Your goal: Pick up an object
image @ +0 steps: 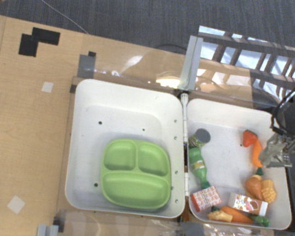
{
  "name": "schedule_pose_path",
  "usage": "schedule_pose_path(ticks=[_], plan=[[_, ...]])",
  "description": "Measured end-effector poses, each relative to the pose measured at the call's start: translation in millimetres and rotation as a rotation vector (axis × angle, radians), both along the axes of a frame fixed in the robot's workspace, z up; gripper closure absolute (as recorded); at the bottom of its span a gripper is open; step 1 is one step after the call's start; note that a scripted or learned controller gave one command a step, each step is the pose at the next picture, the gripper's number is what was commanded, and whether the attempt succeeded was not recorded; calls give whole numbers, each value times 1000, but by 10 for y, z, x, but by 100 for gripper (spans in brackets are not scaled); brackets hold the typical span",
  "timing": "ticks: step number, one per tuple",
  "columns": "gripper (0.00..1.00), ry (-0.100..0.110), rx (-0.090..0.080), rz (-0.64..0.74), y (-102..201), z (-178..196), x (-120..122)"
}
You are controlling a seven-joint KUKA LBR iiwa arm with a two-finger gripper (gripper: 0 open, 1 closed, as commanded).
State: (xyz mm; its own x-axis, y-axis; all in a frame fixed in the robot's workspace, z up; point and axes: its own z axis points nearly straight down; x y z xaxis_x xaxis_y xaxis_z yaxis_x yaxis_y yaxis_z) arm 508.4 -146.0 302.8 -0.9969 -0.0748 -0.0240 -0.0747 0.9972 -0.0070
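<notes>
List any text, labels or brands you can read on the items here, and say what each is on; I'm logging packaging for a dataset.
No text can be read.
Small red-and-white box: printed pattern, too blurred to read.
White carton: picture label, too small to read.
Green bottle: label area, too small to read.

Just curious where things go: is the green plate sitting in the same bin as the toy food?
No, the green plate lies in the left bin, while the toy food sits in the right bin.

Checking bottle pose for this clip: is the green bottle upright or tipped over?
Tipped over: the green bottle lies lengthwise on the right bin floor.
</notes>
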Motion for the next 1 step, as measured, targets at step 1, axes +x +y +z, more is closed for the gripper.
schedule_pose_path(ticks=[1], plan=[[100, 8, 5, -113, 0, 811, 571]])
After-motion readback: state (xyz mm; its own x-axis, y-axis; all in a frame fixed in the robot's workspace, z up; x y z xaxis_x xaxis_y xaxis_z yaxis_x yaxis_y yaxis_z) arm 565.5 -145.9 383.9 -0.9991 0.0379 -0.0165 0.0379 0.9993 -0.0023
